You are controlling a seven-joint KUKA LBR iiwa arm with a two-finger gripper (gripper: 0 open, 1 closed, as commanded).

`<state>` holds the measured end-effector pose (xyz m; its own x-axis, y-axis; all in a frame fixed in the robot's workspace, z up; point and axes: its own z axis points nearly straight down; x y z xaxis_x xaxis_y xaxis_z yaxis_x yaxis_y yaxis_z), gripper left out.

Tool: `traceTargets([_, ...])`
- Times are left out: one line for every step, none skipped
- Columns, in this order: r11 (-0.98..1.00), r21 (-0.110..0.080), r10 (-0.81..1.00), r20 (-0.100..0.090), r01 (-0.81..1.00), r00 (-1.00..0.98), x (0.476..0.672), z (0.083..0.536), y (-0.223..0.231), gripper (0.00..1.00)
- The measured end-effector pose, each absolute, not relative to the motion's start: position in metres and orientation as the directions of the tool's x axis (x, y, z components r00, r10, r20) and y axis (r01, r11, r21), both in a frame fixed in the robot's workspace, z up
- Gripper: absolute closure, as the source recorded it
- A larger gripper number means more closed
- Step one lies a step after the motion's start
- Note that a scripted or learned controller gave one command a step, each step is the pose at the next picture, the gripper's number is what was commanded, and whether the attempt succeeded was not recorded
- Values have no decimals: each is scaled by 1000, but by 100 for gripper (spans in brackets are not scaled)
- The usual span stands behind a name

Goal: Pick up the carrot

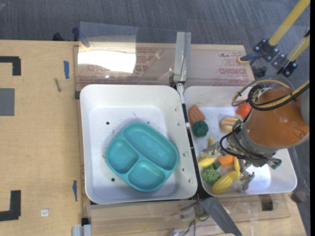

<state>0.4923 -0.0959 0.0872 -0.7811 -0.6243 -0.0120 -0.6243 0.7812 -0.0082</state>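
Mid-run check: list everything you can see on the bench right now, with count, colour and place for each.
left bin: one, white, left half of the bench.
divided plate: one, teal, three compartments, lying in the left bin.
right bin: one, white, beside the left bin.
carrot: one, orange, upper left of the right bin.
green toy: one, dark green, just below the carrot.
toy food pile: several pieces, yellow, green and orange, lower left of the right bin, next to the gripper; some partly hidden.
arm: one, grey with orange band, over the right bin.
gripper: one, low over the pile, apart from the carrot.
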Motion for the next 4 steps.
traceTargets([780, -14, -626, -16, -626, -780, 495, 101, -95, 100])
traceTargets([769, -11, -639, -12, -639, -769, 501, 224, -77, 100])
traceTargets([770, -3, -639, -5, -639, -770, 499, 219, -77, 0])
traceTargets([692, -25, -722, -20, -721, -692, 504, 108, -101, 0])
